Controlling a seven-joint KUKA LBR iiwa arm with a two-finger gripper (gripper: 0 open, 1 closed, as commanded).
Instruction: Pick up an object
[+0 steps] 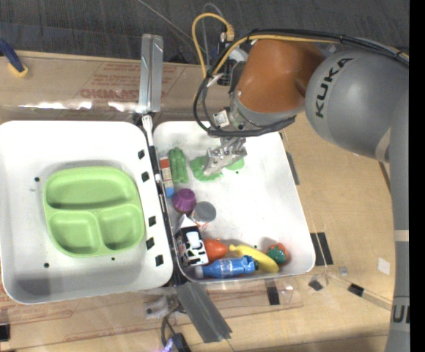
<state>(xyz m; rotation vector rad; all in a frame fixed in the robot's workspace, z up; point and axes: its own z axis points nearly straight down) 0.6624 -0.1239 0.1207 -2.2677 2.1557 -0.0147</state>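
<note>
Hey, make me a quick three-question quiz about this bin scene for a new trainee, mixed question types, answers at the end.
1. True or false: the green divided plastic tray lies in the right white bin.
2. What is the gripper over? A) flat green piece B) yellow banana toy C) blue plastic bottle
3. Fill in: the small purple cup sits beside a ____ round disc.

Key: 1 false, it lies in the left white bin; 2 A; 3 grey.
</note>
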